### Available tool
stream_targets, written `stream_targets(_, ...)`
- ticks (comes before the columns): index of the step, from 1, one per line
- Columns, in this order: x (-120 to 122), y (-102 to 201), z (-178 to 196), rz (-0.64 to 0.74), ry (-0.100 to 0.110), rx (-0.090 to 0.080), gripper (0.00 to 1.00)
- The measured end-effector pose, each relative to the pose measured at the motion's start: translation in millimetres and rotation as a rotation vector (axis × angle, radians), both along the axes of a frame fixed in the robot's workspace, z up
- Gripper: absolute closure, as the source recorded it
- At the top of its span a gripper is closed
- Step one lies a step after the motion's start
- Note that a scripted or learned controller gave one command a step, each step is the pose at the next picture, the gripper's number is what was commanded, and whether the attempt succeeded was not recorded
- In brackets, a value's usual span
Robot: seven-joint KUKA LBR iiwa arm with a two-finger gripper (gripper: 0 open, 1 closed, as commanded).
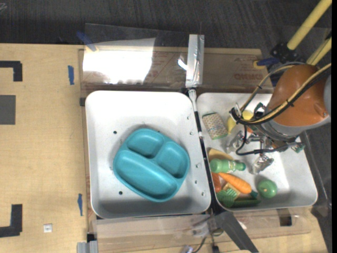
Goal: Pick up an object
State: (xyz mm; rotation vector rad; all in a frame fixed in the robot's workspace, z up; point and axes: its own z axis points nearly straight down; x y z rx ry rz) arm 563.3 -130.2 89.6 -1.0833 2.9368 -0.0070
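One gripper over right bin | carrot just left-below | finger state unclear

The arm's orange band runs off the picture's edge at three o'clock and covers the right bin's upper right corner. Beneath the wrist, the gripper blurs into cables, its fingers indistinct. The green-topped bottle hides part of the carrot.

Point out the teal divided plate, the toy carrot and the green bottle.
teal divided plate (151,164), camera view, on its large front compartment.
toy carrot (237,183), camera view, on the middle of its orange body.
green bottle (225,166), camera view, on its green body.
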Motion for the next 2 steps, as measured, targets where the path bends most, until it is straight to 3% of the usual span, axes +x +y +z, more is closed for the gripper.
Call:
stream_targets(1,26.8,23.2,0.1,-0.045,-0.004,0.002,0.0)
stream_targets(2,-23.5,-10.5,-0.1,-0.016,0.001,0.0,0.0)
